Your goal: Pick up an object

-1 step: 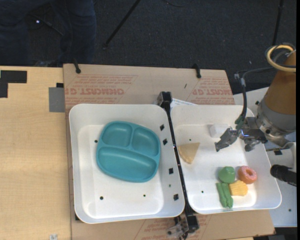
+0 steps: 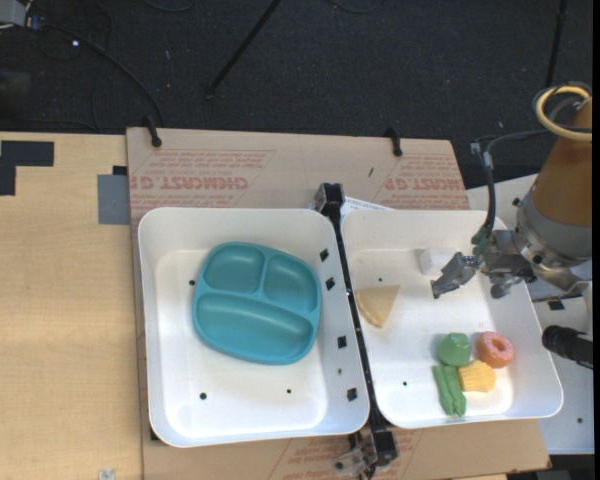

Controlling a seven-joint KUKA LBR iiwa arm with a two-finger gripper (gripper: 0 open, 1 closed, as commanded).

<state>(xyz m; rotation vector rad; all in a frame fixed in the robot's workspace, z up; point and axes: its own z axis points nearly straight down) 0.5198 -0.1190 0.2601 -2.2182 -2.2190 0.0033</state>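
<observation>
**Wedge and toy food lie loose in right bin, gripper above and holding nothing**

Wedge, pale yellow, lies flat near the right bin's left wall, apart from everything else. Probably the easiest pick: free on all sides.

Left to right:
- Left bin: one teal divided plate, flat and centred. Too wide for a pinch, I judge.
- Black divider between the bins, clips along it. It could catch a finger on any reach close to the wedge's left side.
- Right bin, front right corner: green ball, green pod, yellow piece, pink ring, all bunched and touching. Crowding makes a clean grasp harder here.
- Small grey-white piece near the back wall, too small to identify.
- Gripper: over the bin's right half, fingers spread, nothing between them. Well apart from the wedge, nearer the cluster.

Pick not yet made.
</observation>
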